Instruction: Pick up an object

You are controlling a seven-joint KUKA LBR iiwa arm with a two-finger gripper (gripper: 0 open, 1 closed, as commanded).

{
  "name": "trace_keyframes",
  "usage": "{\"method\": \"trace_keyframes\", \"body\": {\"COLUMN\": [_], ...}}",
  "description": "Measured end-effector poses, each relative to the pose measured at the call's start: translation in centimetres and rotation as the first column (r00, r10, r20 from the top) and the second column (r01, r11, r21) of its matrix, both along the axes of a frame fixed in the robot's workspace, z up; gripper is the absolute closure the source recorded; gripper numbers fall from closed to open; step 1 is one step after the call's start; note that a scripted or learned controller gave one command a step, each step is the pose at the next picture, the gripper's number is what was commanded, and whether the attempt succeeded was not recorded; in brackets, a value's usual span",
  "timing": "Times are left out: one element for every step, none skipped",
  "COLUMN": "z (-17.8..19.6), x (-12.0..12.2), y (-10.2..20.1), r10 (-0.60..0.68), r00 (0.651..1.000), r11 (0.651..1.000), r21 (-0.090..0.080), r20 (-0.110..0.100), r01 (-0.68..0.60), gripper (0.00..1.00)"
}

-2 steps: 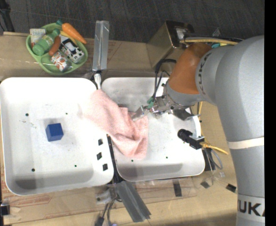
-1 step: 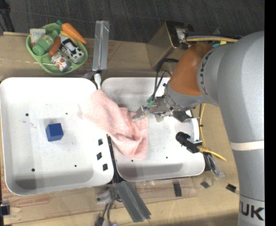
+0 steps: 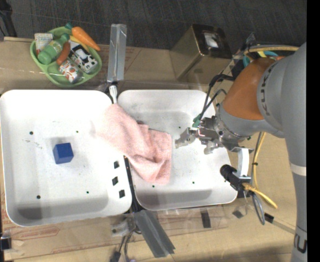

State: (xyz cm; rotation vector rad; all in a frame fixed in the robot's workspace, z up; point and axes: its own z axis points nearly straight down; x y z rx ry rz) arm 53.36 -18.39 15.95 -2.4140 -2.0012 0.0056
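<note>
A pink cloth (image 3: 141, 141) lies crumpled across the ridge between the two bins, with most of it in the right bin (image 3: 165, 100). A small blue cube (image 3: 63, 153) rests in the left bin (image 3: 18, 119), left of centre. My gripper (image 3: 185, 138) is low in the right bin, just right of the cloth's right edge and pointing toward it. Nothing shows in its grasp. The grey arm with its orange band (image 3: 247, 94) reaches in from the right over the bin's right rim.
A green bowl (image 3: 67, 56) of toy food stands behind the left bin. A grey metal bar (image 3: 117, 53) rises behind the ridge between the bins. A cardboard box (image 3: 201, 48) sits behind the right bin. Cables (image 3: 258, 192) hang by the arm at right.
</note>
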Motion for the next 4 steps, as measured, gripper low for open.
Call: {"method": "trace_keyframes", "body": {"z": [-6.8,-5.8,6.4,7.2], "x": [1.0,1.0,3.9,3.9], "y": [8.3,8.3,7.0,7.1], "r10": [0.095,0.098,0.321,0.327], "r00": [0.995,0.995,0.947,0.945], "r11": [0.995,0.995,0.947,0.945], "r21": [-0.001,0.0,-0.002,-0.001], "r20": [0.004,0.002,0.005,0.003], "r01": [-0.095,-0.098,-0.321,-0.327], "gripper": [0.0,1.0,1.0,1.0]}}
